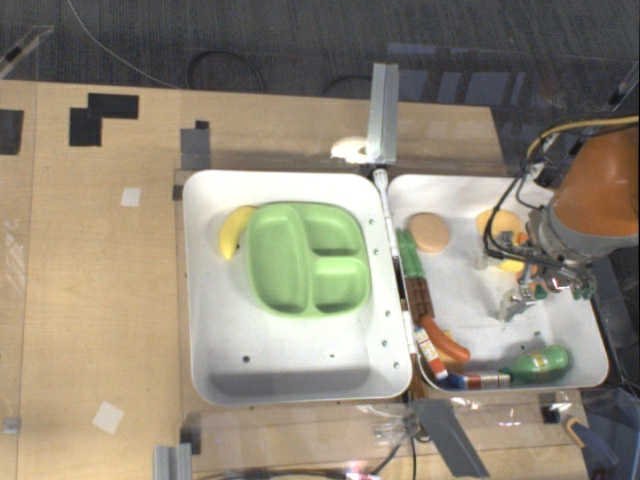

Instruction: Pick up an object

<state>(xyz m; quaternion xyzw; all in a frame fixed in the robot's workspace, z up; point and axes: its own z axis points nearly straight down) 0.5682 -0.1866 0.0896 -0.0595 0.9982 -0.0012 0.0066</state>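
Observation:
My gripper (pixel 518 301) hangs low over the right bin (pixel 470 273), right of its middle, below the orange wrist band. Just up and left of it a yellow and orange toy (pixel 500 230) lies partly hidden under the arm. A round tan disc (pixel 430 232) sits at the bin's upper left. Along the left wall lie a green stick (pixel 408 253), a brown bar (pixel 417 298) and an orange sausage-shaped piece (pixel 445 341). A green bottle-like object (pixel 540 363) and a marker (pixel 470 379) rest by the front wall. Nothing shows in the gripper's grasp.
The left bin (pixel 215 348) holds a green divided plate (pixel 305 258) with a banana (pixel 235 230) at its left edge. A metal post (pixel 382 113) stands behind the wall between the bins. Cables loop over the arm at the right.

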